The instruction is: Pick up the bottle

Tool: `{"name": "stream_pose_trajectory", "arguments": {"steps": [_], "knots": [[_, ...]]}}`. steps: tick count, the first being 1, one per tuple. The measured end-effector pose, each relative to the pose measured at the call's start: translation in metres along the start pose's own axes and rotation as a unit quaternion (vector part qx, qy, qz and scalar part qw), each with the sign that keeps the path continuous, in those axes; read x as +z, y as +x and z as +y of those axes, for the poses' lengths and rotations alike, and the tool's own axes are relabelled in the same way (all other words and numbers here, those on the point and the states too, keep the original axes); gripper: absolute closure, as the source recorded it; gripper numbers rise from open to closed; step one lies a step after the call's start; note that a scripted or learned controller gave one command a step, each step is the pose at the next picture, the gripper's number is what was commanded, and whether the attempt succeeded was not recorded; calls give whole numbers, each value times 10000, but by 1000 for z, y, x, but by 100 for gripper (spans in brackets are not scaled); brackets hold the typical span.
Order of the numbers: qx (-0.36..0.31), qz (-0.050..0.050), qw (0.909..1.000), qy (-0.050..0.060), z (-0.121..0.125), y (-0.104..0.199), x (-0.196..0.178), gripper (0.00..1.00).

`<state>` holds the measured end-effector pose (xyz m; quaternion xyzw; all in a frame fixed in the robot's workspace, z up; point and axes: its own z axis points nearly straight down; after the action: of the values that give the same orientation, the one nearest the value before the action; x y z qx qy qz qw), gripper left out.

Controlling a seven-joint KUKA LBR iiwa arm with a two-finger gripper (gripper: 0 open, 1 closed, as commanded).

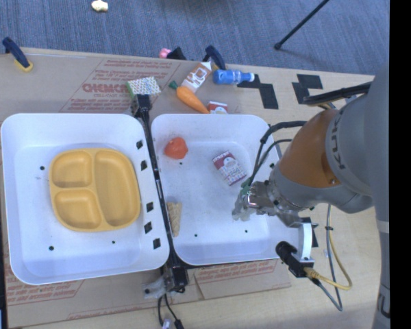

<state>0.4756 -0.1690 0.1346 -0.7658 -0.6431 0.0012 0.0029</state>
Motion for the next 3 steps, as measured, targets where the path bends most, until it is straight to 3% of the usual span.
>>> {"name": "stream_pose_trajectory", "arguments": {"steps": [1, 2, 3], "knots": [[1347, -4, 9909, -17, 4, -24, -62, 100], [-47, 3, 10000, -3, -3, 20, -18, 100], [825, -6, 9966, -13, 3, -19, -41, 100]]}}
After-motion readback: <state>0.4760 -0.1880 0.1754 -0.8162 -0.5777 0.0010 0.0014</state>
